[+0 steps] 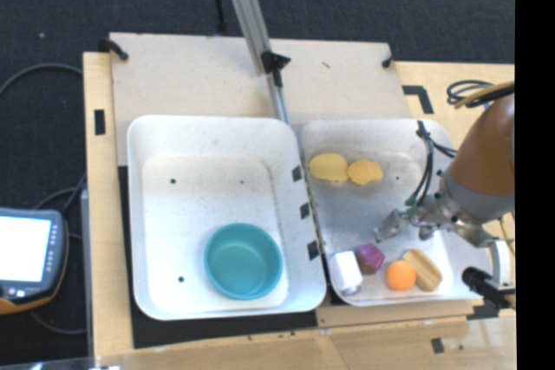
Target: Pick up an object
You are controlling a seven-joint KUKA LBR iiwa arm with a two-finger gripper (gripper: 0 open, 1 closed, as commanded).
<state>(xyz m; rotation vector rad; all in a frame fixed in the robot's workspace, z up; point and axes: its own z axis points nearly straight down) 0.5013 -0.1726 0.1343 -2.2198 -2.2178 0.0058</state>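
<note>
1. Right now the gripper [392,225] sits low inside the right bin [364,139], the grey arm [486,160] reaching in from the right with its orange band above the wrist. Its metal tips point left, over bare bin floor.

2. Nothing lies between the fingers. Whether they are spread or pressed together I cannot tell — the tips are small and blur into one grey shape.

3. Things to pick are all in the right bin, in two groups. Near the far wall lie two yellow pieces, touching side by side: a paler yellow piece [328,167] and a deeper yellow piece [364,172].

4. Along the near wall sits a second cluster: a white cylinder [348,270] in the corner, a purple object [371,257] just beside it, then an orange ball [400,275] touching a tan, bread-like piece [424,269].

5. The gripper is between the two groups, nearer the purple object and the orange ball, touching none of them. My guess is that it is placed low for a try at this near cluster; the target cannot be named for certain.

6. Crowding against the wall is the likely trouble — fingers closing there could nudge a neighbour, or the ball may roll.

7. The left bin [173,143] holds a teal bowl [244,261], well apart from the arm.
</note>
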